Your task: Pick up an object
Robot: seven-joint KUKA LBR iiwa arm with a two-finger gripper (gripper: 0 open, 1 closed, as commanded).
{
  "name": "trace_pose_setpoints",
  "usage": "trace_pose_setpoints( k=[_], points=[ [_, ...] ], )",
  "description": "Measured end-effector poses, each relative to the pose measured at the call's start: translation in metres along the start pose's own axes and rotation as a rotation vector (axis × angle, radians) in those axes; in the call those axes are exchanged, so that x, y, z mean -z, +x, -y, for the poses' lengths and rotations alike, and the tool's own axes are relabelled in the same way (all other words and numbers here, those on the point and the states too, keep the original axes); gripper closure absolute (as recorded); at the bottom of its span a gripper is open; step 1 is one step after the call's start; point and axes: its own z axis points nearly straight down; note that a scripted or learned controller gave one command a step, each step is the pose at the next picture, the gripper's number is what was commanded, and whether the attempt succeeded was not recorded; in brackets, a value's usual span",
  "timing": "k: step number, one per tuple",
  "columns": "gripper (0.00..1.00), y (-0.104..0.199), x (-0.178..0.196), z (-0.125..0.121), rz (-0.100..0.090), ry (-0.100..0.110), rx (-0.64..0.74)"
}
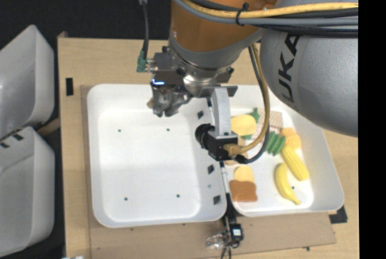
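Observation:
My gripper (166, 104) hangs under the orange wrist, over the far right part of the left bin (139, 167), close to the divider between the bins. Nothing shows in its grasp. The right bin (322, 191) holds several toy foods: a yellow round piece (243, 125), a green piece (275, 143), a corn cob (294, 160), a banana (286, 184), a brown toast slice (243, 192) and a pale wafer (275, 119). All of them lie to the right of the gripper, apart from it.
The big grey and orange arm covers the far side of the right bin. A grey bracket with a black cable loop (212, 140) hangs over the divider. White housings (24, 131) stand left of the bench.

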Motion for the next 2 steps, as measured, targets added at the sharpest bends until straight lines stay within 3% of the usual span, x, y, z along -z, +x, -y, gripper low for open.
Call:
trace_pose_setpoints(
  k=[1, 2],
  points=[
    [1.00, -0.023, 0.131, -0.026, -0.008, -0.029, -0.006],
    [1.00, 0.021, -0.004, -0.011, 0.001, -0.001, -0.001]
  ],
)
